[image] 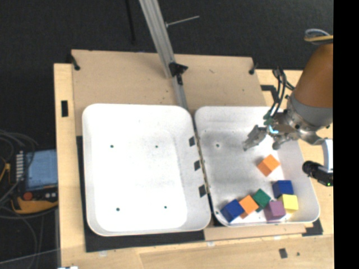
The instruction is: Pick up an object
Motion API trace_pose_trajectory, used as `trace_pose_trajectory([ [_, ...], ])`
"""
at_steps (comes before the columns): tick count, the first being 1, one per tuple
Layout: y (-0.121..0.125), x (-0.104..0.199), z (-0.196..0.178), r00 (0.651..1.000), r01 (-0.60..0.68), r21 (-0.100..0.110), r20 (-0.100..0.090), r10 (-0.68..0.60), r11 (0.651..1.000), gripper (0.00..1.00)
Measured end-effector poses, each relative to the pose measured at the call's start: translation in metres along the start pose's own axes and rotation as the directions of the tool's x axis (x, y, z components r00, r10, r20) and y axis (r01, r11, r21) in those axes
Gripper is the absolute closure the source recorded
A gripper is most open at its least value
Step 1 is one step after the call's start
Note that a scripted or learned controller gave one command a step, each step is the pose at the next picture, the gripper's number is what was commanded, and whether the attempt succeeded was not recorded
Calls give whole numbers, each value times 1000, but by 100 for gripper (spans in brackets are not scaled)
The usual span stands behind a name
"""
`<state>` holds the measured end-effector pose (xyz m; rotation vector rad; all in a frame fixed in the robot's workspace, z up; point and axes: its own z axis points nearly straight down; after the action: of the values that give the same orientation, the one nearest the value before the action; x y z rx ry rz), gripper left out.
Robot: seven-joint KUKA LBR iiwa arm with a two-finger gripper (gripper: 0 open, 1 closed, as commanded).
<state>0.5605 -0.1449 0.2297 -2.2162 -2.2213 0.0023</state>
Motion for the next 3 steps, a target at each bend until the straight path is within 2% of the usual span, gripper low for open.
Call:
trace_pose_trajectory([
  [1, 1, 0, -3, 1000, -1, -5, 1, 1, 1000, 0],
  [2, 0, -8, 59, 1000, -4, 1, 3, 4, 1000, 0],
  [3, 10, -7, 113, 1000, -7, -4, 3, 7, 1000, 0],
])
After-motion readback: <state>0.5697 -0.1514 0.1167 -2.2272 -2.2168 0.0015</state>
